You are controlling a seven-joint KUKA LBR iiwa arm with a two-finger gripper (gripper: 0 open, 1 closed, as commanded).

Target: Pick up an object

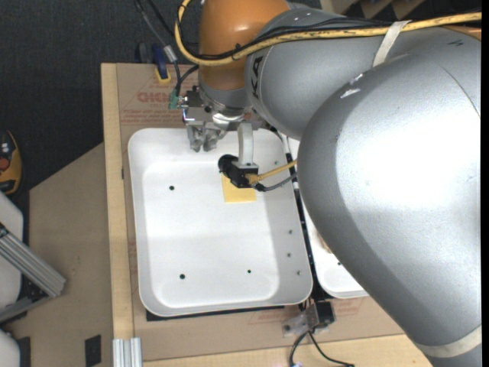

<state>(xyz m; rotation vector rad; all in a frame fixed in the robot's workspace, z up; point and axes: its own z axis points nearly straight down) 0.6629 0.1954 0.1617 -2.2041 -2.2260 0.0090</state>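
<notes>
The pincer (pixel 202 139) hangs over the far edge of the left shallow white plastic bin (pixel 153 228), fingers close together, gripping nothing. The flat yellow square piece (pixel 238 192) lies apart, near mid-bin; approach seems underway, and the next move calls for shifting over it.

A pale yellow square (pixel 239 192) lies in a white bin (pixel 206 281) beneath the grey, orange-banded arm (pixel 367 128).

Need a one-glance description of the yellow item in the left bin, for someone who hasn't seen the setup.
Start at the left white bin, the one seen nearly whole. Look to its upper middle, just below the arm's gripper near the far wall. There lies a flat pale-yellow square, the one coloured patch on the bin's white floor, its upper edge partly covered by a black fitting with a yellow cable.
</notes>
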